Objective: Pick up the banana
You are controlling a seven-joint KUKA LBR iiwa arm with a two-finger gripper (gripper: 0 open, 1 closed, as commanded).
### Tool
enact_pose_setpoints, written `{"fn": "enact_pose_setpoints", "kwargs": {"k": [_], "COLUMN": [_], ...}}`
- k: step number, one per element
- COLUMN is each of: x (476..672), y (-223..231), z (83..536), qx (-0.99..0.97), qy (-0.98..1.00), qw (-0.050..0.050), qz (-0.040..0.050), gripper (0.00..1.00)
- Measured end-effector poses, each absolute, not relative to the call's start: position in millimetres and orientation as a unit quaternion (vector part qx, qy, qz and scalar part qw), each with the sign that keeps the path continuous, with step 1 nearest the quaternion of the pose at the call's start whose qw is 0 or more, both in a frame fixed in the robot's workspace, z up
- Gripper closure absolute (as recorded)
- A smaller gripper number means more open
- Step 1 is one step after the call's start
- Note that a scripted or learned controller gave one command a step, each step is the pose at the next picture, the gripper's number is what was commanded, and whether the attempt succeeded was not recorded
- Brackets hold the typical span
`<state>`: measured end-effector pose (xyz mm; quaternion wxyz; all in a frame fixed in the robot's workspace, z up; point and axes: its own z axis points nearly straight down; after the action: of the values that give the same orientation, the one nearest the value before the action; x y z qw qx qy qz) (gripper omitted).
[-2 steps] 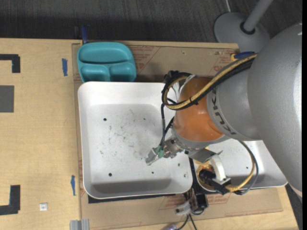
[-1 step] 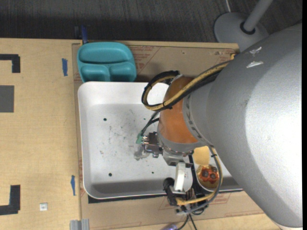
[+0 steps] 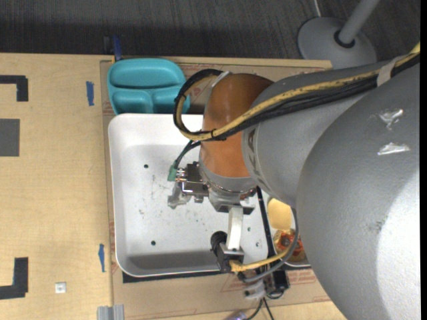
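A: Where is the arm [image 3: 320,145]?

B: It reaches in from the right and covers much of the right side. Its orange band [image 3: 227,129] hangs over the left bin [image 3: 133,179], with a black and yellow cable [image 3: 200,112] looped around it.

A: And the pincer [image 3: 180,195]?

B: Metal parts stick out below the wrist, just over the bin's white floor. The pincer seems to be among them, near a small green piece [image 3: 172,173]. Whether it is released or clenched, I cannot tell; nothing is visibly between its fingers.

A: The banana [image 3: 280,213]?

B: A pale yellow shape shows at the arm's lower edge, right of the left bin. That looks like the banana, mostly hidden by the arm. Just below it lies something orange and red [image 3: 293,245]; what it is, I cannot tell.

A: So banana and pincer are apart?

B: Yes, the wrist housing sits between them.

A: Anything else?

B: A teal tray [image 3: 147,85] touches the bin's far edge. The bench [image 3: 53,179] is tan, with black marks [image 3: 13,89] and bits of blue tape [image 3: 90,93] on the left.
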<state>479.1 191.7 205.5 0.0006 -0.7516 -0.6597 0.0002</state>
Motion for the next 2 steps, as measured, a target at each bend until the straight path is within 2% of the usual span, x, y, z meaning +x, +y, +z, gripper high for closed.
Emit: {"fn": "enact_pose_setpoints", "kwargs": {"k": [1, 2], "x": [478.3, 533.0], "y": [212, 217], "z": [105, 135], "qx": [-0.703, -0.768], "qy": [-0.711, -0.641], "qw": [0.001, 0.000], "qz": [0.0014, 0.0002], "gripper": [0.00, 0.00]}}
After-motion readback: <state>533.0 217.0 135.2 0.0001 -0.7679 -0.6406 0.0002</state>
